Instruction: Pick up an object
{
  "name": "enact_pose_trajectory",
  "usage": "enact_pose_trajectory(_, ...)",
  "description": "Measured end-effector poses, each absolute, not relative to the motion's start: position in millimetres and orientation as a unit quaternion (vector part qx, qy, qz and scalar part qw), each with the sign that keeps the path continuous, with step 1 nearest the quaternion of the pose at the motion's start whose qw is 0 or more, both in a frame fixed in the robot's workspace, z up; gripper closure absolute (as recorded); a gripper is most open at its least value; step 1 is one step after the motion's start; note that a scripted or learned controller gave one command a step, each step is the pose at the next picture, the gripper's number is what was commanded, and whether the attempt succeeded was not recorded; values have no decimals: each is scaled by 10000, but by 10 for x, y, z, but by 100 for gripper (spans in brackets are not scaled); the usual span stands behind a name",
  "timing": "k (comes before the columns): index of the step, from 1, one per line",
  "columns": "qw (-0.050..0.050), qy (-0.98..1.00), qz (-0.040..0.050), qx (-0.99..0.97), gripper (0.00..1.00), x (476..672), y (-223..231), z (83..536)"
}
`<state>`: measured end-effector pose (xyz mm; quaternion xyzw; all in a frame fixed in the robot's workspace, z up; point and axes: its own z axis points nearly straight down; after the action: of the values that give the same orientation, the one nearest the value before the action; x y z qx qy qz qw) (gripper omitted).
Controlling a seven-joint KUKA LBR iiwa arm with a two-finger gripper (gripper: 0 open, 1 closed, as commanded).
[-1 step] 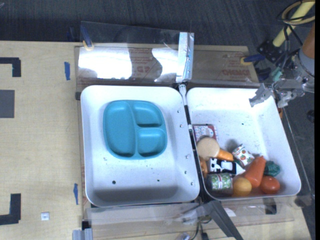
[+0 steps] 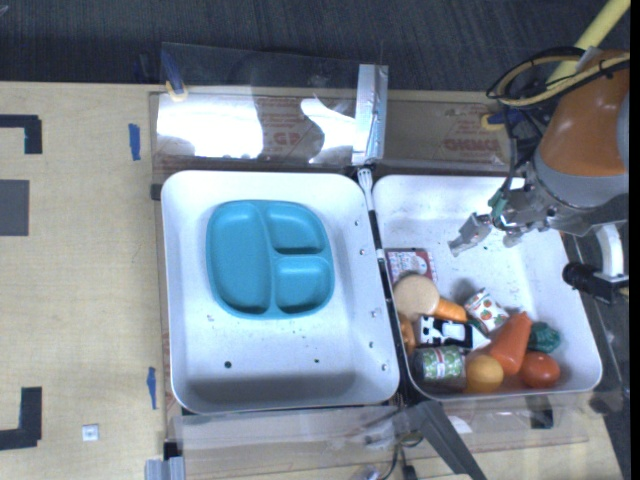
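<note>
The objects to be picked are heaped in the near half of the right bin [image 2: 590, 298]: a beige bread roll [image 2: 415, 293] by the divider, a black-and-white patterned item [image 2: 442, 332] just below it, a green-labelled can [image 2: 440, 364] at the front wall, a yellow-orange fruit [image 2: 484, 371] beside the can, an orange carrot [image 2: 510, 339] lying tilted against a red tomato [image 2: 540, 369], a dark green piece [image 2: 545, 336] beside the carrot, and a small red-and-white carton [image 2: 486, 310]. A red-printed packet [image 2: 407, 263] is seen flat behind the roll. The claw [image 2: 478, 230] is held above the bare far half of this bin, apart from the heap, with nothing between its fingers; their spread cannot be told. A blue divided plate [image 2: 270, 256] lies in the left bin [image 2: 200, 358] on the counter [image 2: 70, 298]
</note>
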<state>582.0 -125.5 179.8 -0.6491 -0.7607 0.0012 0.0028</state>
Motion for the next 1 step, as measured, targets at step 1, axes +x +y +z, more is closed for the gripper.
enact_pose_trajectory(1,26,-8458,5,-5335,0,5545,-987,1406)
